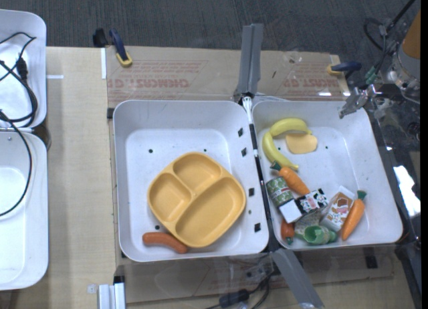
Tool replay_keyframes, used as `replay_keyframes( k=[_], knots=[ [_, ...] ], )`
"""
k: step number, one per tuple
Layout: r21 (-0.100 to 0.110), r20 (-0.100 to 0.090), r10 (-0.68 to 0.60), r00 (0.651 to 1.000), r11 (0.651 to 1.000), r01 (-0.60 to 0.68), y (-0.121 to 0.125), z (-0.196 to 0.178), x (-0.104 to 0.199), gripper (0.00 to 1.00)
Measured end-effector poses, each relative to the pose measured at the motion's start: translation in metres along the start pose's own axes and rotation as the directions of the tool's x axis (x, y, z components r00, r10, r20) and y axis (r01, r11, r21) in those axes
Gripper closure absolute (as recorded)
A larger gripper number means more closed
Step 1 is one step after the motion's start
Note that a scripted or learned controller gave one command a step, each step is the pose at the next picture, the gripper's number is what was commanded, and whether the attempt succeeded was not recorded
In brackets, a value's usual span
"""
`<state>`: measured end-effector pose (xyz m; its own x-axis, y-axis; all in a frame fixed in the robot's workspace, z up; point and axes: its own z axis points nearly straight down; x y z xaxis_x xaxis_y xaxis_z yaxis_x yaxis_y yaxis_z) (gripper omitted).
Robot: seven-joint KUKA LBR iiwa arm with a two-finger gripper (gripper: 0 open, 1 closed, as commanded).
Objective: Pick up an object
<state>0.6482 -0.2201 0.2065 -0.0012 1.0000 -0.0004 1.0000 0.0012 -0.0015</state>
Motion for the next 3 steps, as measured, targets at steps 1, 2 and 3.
replay_keyframes(
  k=[1,2,3],
  knots=[
    [-0.002,0.001,-0.155,0.988,0.988,0.155,-0.015,0.114,0.045,0.00],
    [-0.003,0.001,-0.142,0.990,0.990,0.142,0.011,0.114,0.088,0.00],
    [-0.005,0.004,-0.144,0.990,0.990,0.144,0.012,0.104,0.088,1.00]
  ],
)
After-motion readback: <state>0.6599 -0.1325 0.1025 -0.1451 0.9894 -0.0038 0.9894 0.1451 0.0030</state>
